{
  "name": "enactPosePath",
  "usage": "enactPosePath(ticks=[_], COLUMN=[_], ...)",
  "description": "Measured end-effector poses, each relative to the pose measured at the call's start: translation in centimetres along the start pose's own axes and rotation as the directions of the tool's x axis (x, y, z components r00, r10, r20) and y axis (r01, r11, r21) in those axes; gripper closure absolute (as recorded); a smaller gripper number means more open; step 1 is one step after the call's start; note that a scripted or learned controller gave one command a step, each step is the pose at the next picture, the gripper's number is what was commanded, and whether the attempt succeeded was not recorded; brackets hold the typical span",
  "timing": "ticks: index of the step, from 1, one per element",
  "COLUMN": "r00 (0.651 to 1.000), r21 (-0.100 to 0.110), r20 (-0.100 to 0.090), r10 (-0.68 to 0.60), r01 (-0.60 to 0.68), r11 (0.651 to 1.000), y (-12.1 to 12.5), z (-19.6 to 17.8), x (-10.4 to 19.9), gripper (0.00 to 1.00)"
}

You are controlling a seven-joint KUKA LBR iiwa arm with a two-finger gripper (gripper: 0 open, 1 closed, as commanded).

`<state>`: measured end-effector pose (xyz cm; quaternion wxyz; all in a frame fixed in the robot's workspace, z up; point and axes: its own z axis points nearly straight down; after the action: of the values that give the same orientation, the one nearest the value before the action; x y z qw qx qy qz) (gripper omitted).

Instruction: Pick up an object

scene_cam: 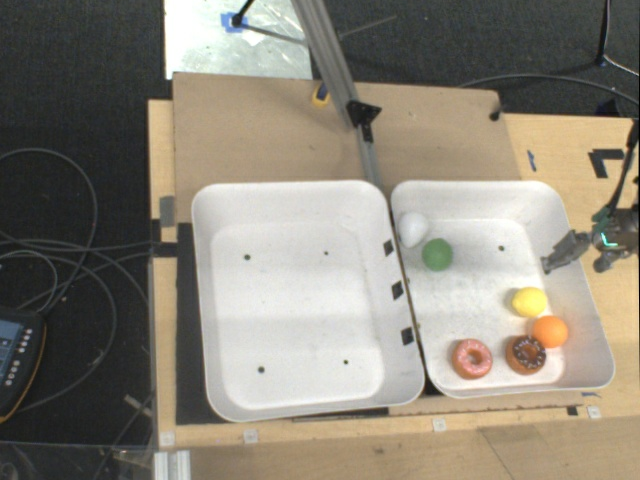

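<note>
2 shallow white bins are sitting side by side on the brown bench (260,128). The left bin (225,218) and the right bin (545,203) are touching along their inner rims, where 3 small black clips are showing.

The right bin is holding 6 small objects. A white ball (413,228) is lying near its upper left corner, and a green ball (437,255) is sitting just beside it, lower and to the right. A yellow ball (529,301) is resting near the right wall, with an orange ball (549,331) just below it, close enough that they may be touching. Along the bottom edge, a pink frosted doughnut (472,358) and a chocolate frosted doughnut (526,354) are lying flat, near each other but apart; the chocolate one is sitting just beside the orange ball.

The gripper (582,251) is reaching in from the right, over the right rim of the right bin, above the yellow ball and well apart from the green one. Nothing is showing between its fingers; whether they are spread or closed I cannot tell at this size. A small green light is glowing on its body.

No readable writing or brand is showing; black marks on the bench at upper right are too small to read.
</note>
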<state>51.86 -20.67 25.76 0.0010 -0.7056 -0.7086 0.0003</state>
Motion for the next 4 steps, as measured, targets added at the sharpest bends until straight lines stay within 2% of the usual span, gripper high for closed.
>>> enactPosePath(ticks=[1,2,3,4], r00=[1.000,1.000,1.000,1.000], r21=[-0.004,0.000,0.002,0.001], r20=[0.001,0.000,0.000,-0.001], r10=[0.000,0.003,0.004,0.003], r01=[0.000,-0.003,-0.004,-0.003], r11=[1.000,1.000,1.000,1.000], y=[0.1,-0.4,-0.2,0.4], z=[-0.2,4.2,10.3,14.8], x=[0.0,0.4,-0.1,0.4], gripper=[0.00,0.00,0.00,0.00])
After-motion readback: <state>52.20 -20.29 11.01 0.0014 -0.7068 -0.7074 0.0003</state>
